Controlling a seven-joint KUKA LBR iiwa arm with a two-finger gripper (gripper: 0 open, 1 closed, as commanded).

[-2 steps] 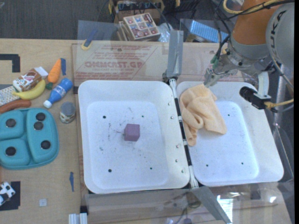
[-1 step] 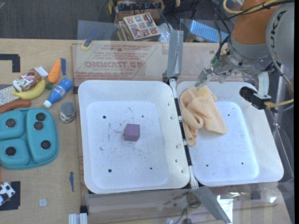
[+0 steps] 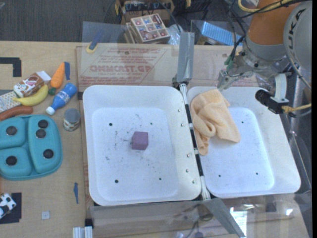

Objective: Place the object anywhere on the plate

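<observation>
So far, judging by the camera view, the task looks barely begun. A small purple block (image 3: 139, 140) sits alone near the middle of the left white bin (image 3: 99, 182), resting flat on the bin floor with nothing touching it; it seems the likeliest object to be moved, though the task sentence does not name it. A crumpled yellow cloth (image 3: 213, 120) lies in the right white bin (image 3: 267, 177), bunched against that bin's left wall, and it could also be the intended object. The tool (image 3: 224, 81) hangs at the far rim of the right bin, just above the upper edge of the cloth, at the end of the grey arm with its orange band (image 3: 270, 16). Whether it is spread or pressed together I cannot tell, since its tip is small and blurred against the rim, and nothing can be made out pinched in it. No ordinary plate is evident in either bin; the nearest candidate is the teal sectioned tray (image 3: 29, 148) lying on the surface to the left of the bins, well apart from the tool, beside a banana (image 3: 32, 97), a carrot (image 3: 58, 76), a small blue bottle (image 3: 62, 98) and a little can (image 3: 72, 119). In my judgement everything remains to do: grasp, lift, carry and release.
</observation>
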